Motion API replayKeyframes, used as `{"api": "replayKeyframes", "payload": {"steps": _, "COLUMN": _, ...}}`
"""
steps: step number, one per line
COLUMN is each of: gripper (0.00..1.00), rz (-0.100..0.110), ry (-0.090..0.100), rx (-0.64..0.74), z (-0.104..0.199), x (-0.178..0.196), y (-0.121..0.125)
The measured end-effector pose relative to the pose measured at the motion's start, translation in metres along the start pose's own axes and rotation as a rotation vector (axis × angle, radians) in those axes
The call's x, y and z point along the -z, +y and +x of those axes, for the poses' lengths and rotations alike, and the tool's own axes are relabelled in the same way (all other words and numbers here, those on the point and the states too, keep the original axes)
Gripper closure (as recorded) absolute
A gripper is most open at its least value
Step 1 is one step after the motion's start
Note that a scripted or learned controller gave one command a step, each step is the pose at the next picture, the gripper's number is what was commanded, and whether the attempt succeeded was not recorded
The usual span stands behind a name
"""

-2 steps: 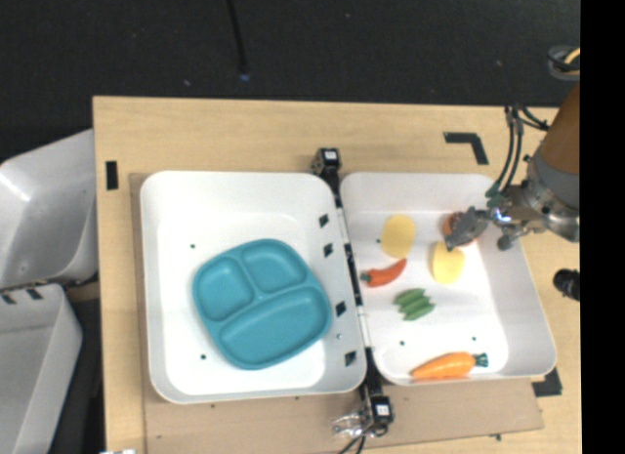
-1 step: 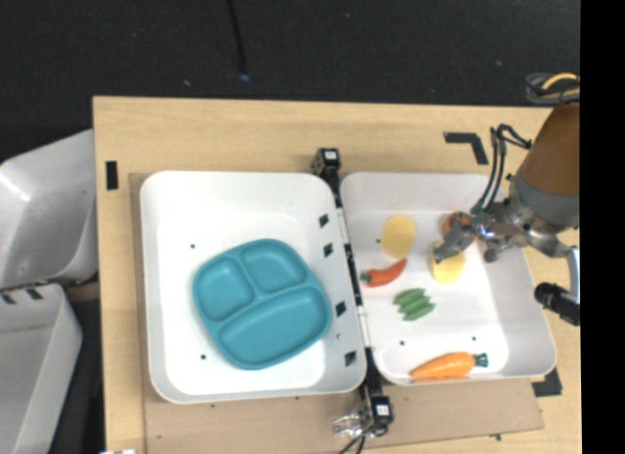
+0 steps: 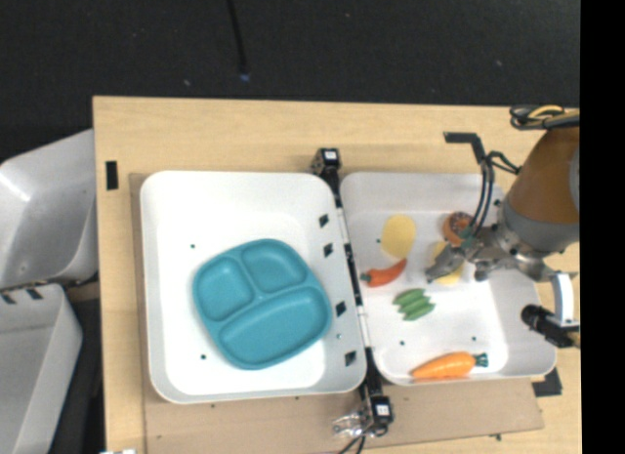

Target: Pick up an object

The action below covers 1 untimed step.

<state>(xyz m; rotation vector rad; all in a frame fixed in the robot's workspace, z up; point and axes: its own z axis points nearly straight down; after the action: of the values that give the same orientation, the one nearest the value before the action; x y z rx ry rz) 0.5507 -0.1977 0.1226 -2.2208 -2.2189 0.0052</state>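
The right bin [image 3: 508,352] holds a yellow lemon-like piece [image 3: 397,233], a red-orange chili pepper [image 3: 386,272], a green pea pod [image 3: 414,303] and an orange carrot [image 3: 446,366] near the front wall. A brown-orange item [image 3: 456,224] lies at the back right, partly hidden by cables. My gripper [image 3: 448,265] reaches in from the right and hangs low over the bin's middle, just right of the chili and above the pea pod. A small yellow object [image 3: 446,278] shows at its tips.
The left bin [image 3: 176,364] carries a blue three-compartment plate [image 3: 262,302]. A black clip strip [image 3: 344,276] joins the two bins. The arm's orange band [image 3: 547,181] and cables stand over the right bin's far right corner.
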Motion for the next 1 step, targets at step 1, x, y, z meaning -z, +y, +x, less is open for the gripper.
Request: {"api": "replayKeyframes", "payload": {"steps": 1, "gripper": 1.0, "rz": -0.008, "ry": -0.001, "rx": -0.002, "z": -0.0006, "x": 0.0141, "y": 0.0021}}
